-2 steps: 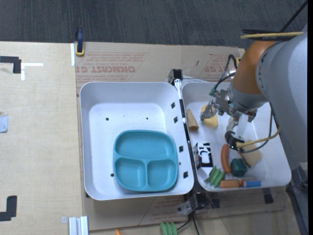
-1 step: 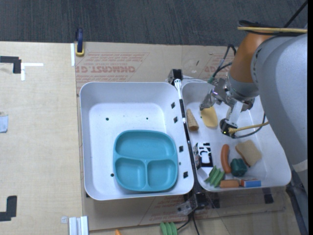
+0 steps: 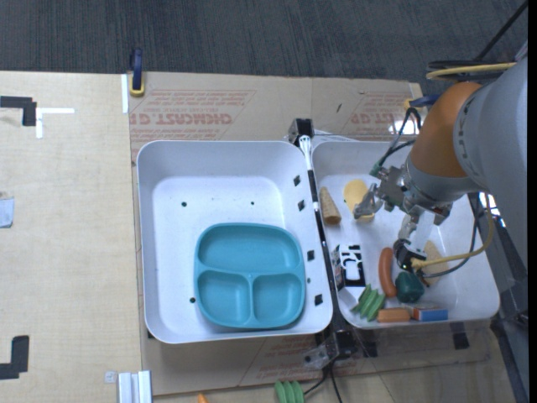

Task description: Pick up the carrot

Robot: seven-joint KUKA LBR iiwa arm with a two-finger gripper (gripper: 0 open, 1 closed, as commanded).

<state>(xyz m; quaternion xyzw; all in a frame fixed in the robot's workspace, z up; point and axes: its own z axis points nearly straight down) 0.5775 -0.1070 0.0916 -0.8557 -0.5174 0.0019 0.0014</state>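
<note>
The grey arm (image 3: 495, 133) comes in from the right, its orange band (image 3: 443, 137) bent over the far right corner of the right bin (image 3: 460, 296), with the wrist turned down and leftward. The tool (image 3: 367, 206) hangs over the far half of that bin, just beside a pale yellow piece (image 3: 356, 191) and a little right of a tan bread wedge (image 3: 330, 206) that lies along the left wall. From here the tool is a small grey blur against the white floor, and I cannot tell how far open it is or whether it has hold of anything. The carrot (image 3: 394, 315) lies well apart from it, flat against the bin's near wall, a short orange piece pointing left and right. A green pod (image 3: 367, 302) touches its left end, and a blue and red item (image 3: 428, 314) sits at its right end. Just beyond the carrot stand a dark green round thing (image 3: 409, 288) and a red sausage (image 3: 386, 270), with a black-and-white card (image 3: 351, 265) to their left. The wrist hardware covers part of the floor right of the sausage, where a pale yellowish shape (image 3: 434, 252) peeks out that I cannot name. The arm's upper part is cut off at the right. The left bin (image 3: 168, 225) holds a teal divided plate (image 3: 249, 275), and another green pod (image 3: 289, 390) lies on the tabletop (image 3: 67, 225) at the near edge, partly cropped.
</note>
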